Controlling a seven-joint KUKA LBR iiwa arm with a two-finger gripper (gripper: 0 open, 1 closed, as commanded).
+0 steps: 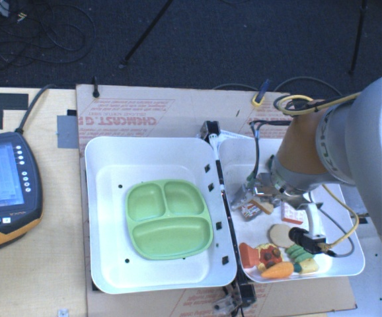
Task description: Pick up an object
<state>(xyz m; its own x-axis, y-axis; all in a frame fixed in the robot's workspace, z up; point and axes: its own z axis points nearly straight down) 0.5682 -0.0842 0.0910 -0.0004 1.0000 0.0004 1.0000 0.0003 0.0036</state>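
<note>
I've got the gripper [256, 197] down in the right bin [349, 266], at its nine o'clock side, reaching for a pick. I can't tell its finger state; it's too cluttered. The toys [280, 256] lie at five o'clock; next comes a clean lift.

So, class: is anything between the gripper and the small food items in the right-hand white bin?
Nothing visible. The gripper is already down inside the right-hand white bin, at the small brown-and-white item; the colourful toy food pile lies nearer the front rim.
</note>
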